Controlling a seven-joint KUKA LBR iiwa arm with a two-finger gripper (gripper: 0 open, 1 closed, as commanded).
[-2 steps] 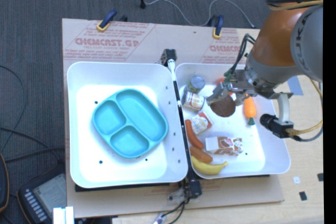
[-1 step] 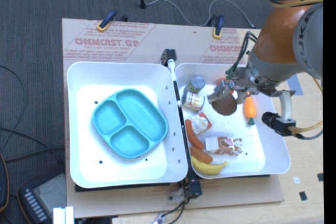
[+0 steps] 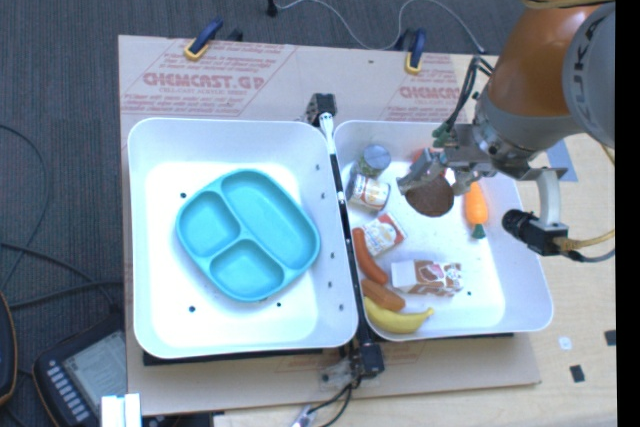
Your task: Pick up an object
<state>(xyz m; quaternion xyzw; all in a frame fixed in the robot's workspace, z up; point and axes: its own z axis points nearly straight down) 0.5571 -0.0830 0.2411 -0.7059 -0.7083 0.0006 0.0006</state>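
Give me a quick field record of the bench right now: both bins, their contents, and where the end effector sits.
left bin: holds a blue divided plate
right bin: banana at near edge, carrot, small jar, snack packet, brown round item
arm: reaching in over the right bin
end effector: above the brown round item; grasp state cannot be judged
left bin contents touched: no sign of it

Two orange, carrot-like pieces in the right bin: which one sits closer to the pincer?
The short carrot just right of the pincer, by the brown round piece. The long one lies along the bin's left wall, above the banana.
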